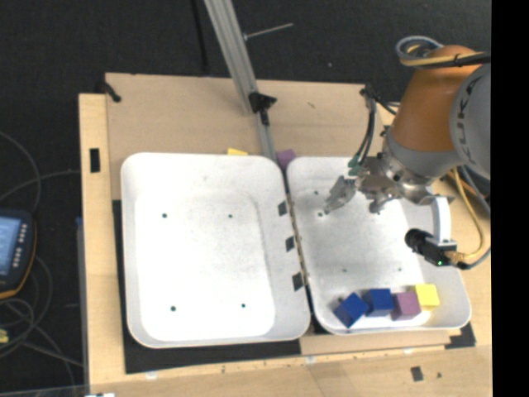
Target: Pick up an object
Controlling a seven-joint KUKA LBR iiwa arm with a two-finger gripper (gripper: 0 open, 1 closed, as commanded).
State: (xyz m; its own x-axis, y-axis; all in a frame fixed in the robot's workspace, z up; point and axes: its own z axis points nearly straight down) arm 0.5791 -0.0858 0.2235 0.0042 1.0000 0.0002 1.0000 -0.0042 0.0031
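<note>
Arm reaching in from the right; orange band and grey wrist sitting over the upper right part of the right bin. Gripper hanging above the upper middle of that bin's floor. Fingers are standing apart, one prong pointing down-left, the other toward the right; nothing is lying between them.

Four blocks are resting in a row along the near edge of the right bin, toward its near right corner. From left: dark blue block, tilted; second blue block, touching it; purple block; yellow block, nearest the right wall. All are sitting close together, well apart from the gripper.

Left bin is lying beside the right one, rims meeting down the middle of the bench. Behind the far rims, a small yellow piece and a small purple piece are showing on the bench, outside both bins. A grey pole is slanting down toward the junction of the bins.
</note>
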